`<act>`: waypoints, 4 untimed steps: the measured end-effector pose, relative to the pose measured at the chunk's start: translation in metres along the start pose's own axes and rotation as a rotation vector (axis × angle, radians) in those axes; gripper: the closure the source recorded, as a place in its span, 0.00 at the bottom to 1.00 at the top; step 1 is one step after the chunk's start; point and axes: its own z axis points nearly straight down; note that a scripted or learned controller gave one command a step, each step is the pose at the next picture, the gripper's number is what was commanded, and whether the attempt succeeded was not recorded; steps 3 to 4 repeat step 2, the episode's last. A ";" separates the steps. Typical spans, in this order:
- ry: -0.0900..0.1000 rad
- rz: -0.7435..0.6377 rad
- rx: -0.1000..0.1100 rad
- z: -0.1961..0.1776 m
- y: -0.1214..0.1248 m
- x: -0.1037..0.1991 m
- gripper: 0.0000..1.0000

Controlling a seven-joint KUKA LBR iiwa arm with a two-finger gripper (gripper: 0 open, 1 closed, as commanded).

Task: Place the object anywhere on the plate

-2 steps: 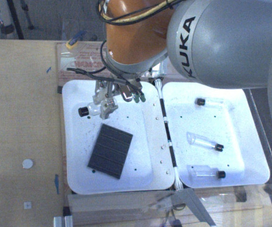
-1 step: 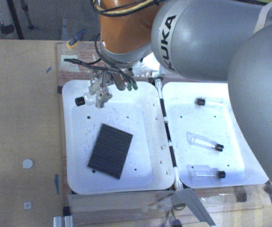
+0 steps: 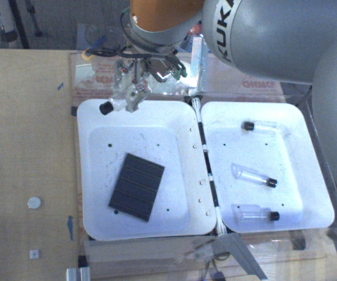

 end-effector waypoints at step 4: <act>-0.011 -0.105 -0.001 -0.054 0.000 -0.002 1.00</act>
